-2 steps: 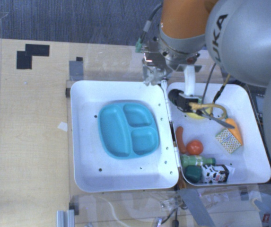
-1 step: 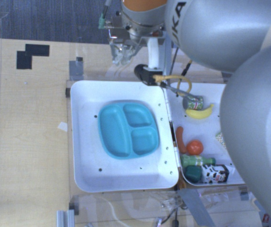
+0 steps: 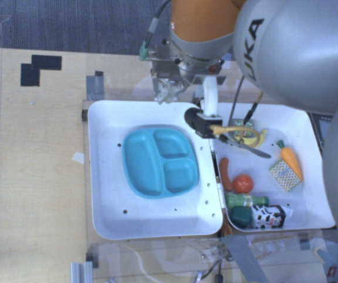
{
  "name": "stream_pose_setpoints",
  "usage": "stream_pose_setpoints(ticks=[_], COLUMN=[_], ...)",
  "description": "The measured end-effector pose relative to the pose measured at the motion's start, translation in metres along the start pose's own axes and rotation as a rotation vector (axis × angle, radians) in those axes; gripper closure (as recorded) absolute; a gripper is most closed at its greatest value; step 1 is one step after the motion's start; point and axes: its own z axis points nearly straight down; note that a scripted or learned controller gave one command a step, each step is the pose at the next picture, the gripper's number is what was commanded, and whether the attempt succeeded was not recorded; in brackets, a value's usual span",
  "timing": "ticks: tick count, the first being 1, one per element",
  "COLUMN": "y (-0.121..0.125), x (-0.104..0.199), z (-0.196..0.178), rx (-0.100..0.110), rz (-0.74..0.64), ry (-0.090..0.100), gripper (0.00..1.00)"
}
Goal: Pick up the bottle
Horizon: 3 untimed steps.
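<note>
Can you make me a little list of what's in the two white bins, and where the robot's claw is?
Left bin: blue plate with three sections
Right bin: banana, carrot, tomato, green bottle, black-and-white carton
Bottle position: lying on its side near the right bin's front left corner, just below the tomato
Claw: over the left bin's far edge, away from the bottle
Bottle picked up: not yet

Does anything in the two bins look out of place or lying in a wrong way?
The green bottle lies on its side in the near corner of the right bin, crowded between the tomato and a cow-print carton. The claw is at the far rim of the left bin, away from it. Nothing looks spilled.
</note>
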Motion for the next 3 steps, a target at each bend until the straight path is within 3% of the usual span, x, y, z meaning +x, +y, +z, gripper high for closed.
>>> stream_pose_setpoints(ticks=[1,2,3], y=[-0.028,-0.04,-0.052], x=[-0.019,0.019,0.028], z=[-0.004,0.02,-0.019], rx=[0.001,0.002,-0.001], rz=[-0.147,-0.116,-0.523], ry=[-0.001,0.0,0.0], gripper=[1.0,1.0,1.0])
